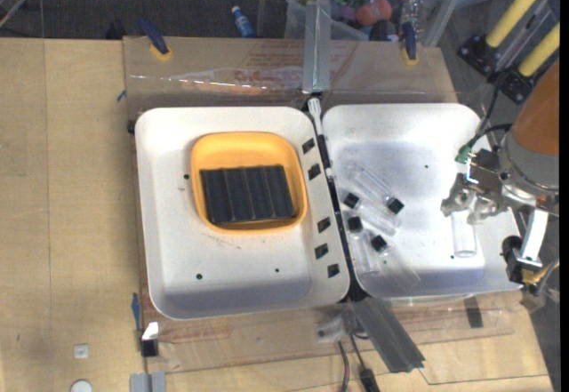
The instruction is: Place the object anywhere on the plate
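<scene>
From the camera view above the surface (53,204), my claw (464,226) hangs low over the right-hand edge of the right bin (427,128), with my arm (542,128) coming in behind it. I cannot tell from here whether the claw is released or clenched. The metal and clear parts around it blur together, and I see nothing that I could call held.

Well away to the claw's left, across the seam between the bins, the yellow plate (203,150) sits in the left bin (169,257). A dark ribbed slab (247,195) lies flat on it, filling most of the plate's floor inside the rim. I take this slab to be the task's object. If so, the placing looks done, and the step in hand is to stand clear.

Nearer, just to the claw's left in my own bin, lies a clear plastic piece (373,204) with small black bits on or around it. It is apart from the claw. It is hard to read against the white floor, and I cannot say just where its edges run.

If that clear piece is the thing wanted, the next move calls for a short shift to the left. Then I would descend squarely over its body and close carefully, since clear, slick plastic may slip. After that comes a lift high enough to cross the two bin walls to the plate, where the slab leaves little bare room.
</scene>
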Controlling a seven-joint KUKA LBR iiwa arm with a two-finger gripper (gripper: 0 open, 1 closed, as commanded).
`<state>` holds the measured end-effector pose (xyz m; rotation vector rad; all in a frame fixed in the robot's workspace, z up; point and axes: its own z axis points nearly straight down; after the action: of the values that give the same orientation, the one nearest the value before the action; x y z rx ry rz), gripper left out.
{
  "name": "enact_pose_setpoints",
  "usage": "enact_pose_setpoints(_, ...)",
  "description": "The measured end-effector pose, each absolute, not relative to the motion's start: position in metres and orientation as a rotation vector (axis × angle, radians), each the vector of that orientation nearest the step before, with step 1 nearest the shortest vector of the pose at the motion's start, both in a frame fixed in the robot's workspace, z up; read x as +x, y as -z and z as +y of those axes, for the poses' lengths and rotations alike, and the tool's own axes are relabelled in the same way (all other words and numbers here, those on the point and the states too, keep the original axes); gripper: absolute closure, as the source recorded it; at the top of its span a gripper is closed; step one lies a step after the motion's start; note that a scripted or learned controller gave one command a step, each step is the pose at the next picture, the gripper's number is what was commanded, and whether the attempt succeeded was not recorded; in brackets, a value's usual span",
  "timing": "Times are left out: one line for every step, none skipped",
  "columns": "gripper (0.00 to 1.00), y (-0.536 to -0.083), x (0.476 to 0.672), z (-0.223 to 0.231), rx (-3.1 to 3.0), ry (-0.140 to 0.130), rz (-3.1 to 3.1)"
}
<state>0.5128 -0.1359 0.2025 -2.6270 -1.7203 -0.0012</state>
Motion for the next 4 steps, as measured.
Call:
enact_pose_setpoints(1.00, -0.215, 0.561, -0.170, -2.527, 0.000, -1.866)
enact_pose_setpoints(1.00, -0.208, 0.608, -0.180, -2.487, -0.001, -1.921)
enact_pose_setpoints(1.00, -0.199, 0.664, -0.187, -2.358, 0.000, -2.079)
enact_pose_setpoints(1.00, -0.252, 0.668, -0.205, -2.301, 0.001, -2.142)
